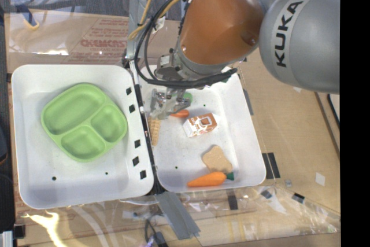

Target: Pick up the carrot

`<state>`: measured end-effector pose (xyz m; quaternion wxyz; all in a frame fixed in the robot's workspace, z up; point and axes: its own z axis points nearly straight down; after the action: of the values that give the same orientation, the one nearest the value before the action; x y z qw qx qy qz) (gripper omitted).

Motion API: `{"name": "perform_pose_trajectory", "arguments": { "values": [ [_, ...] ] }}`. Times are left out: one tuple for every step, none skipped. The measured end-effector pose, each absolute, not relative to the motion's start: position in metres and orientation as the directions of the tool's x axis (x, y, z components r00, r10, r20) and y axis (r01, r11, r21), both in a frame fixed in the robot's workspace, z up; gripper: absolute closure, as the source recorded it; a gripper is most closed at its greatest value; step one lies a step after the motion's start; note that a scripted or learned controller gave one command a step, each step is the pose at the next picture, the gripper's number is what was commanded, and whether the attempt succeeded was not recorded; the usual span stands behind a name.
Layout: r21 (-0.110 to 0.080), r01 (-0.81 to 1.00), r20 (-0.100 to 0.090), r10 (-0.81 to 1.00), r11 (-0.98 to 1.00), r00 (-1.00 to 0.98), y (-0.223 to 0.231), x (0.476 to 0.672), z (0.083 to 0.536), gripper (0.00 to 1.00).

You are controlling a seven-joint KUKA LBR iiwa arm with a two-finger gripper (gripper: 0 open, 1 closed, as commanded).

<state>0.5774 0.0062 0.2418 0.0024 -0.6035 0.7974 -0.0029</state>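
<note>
The arm's orange wrist (222,26) loomed closest. The gripper (167,102) hovered far from the carrot (207,180), which lay ungrasped; its grip state could not be told.

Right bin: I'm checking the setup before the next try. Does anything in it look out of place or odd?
Nothing looks spilled or broken. The carrot lies flat against the right bin's near wall, while the gripper is at the far end, over another small orange piece.

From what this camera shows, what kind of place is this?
Probably a robotics lab bench set up for grasping trials: a KUKA arm reaches over two white bins, which hold toy food such as a carrot, and cardboard covers the bench.
</note>
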Motion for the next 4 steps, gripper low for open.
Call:
{"name": "perform_pose_trajectory", "arguments": {
  "values": [
    [0.004,-0.921,-0.002,-0.921,-0.389,0.389,0.003,0.504,0.191,1.00],
    [-0.001,-0.954,-0.003,-0.954,-0.301,0.301,0.095,0.511,0.192,1.00],
    [0.000,-0.804,-0.003,-0.804,-0.595,0.595,0.171,0.510,0.217,1.00],
    [-0.003,-0.715,-0.001,-0.715,-0.700,0.700,0.219,0.487,0.249,1.00]
  ]
}}
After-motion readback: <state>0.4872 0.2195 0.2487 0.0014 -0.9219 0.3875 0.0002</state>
